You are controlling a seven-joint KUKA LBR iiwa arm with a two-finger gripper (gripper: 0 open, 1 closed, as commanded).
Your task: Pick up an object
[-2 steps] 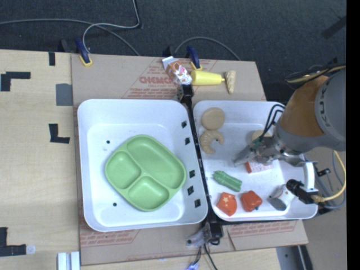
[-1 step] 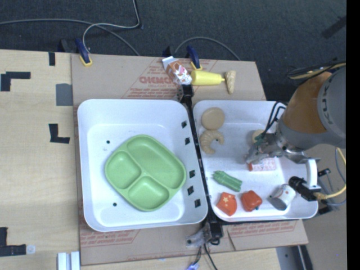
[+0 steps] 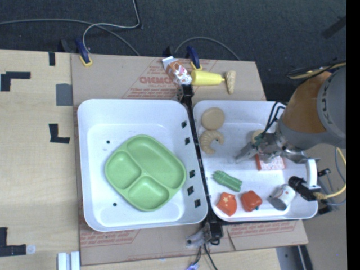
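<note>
The end effector (image 3: 243,153) hangs low in the right bin (image 3: 242,110) beside a red-and-white packet (image 3: 271,163); its grip cannot be told; a green tray (image 3: 145,172) fills the left bin (image 3: 135,108)

Camera position: you are looking down from a fixed mount above the bench (image 3: 34,151), at a slant.
Facing: your view tips toward the two white bins, the left bin (image 3: 93,117) and the right bin (image 3: 242,110), which sit side by side in the middle of the frame.
Far edge: dark floor with cables (image 3: 112,16) runs across the top of your frame, beyond the bench.
Nearness: far enough that you see both bins whole, with the cardboard sheet (image 3: 112,75) under them showing around their edges.
Arm entry: the arm (image 3: 315,111) reaches in from your right side.
Shared ground: you have one view, so there is no overlap to compare.
</note>
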